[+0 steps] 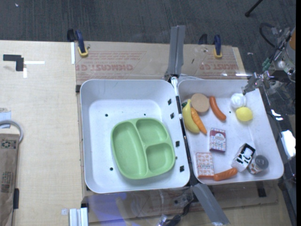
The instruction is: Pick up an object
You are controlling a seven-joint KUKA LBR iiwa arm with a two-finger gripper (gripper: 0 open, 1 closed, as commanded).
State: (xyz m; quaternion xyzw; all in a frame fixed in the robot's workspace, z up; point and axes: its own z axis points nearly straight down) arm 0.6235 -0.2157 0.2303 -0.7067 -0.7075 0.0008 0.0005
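At the far left, a brown paper bag [7,173] lies on the bench [42,126], cut by the edge of the view. Two clamps [81,45] [217,46] hold a cardboard sheet [127,62] behind the bins.

The left bin [94,98] holds a green plate [143,148] with three compartments, and nothing lies on the plate. It sits in the lower middle part of the bin.

The right bin [263,135] holds the objects to pick. Near its left wall is a banana [188,119], and a small carrot [198,121] lies across it. Just above them is a round brown bun [200,103], and beside the bun a sausage [217,108] lies at a slant. In the middle is a small red box [217,140]. Below it, near the front wall, are a second box [204,164] with a red pattern and a second carrot [225,174], close together. Further right are a black and white carton [243,156] and, touching it or almost, a can [258,164] on its side. In the upper right part are a white ball [238,100] and a lemon [243,114], just beside each other.

The gripper [256,83] is at the upper right corner of this bin, over the rim, near the white ball. It is small and dark here, so I cannot tell how it is set, and I see no object in it.
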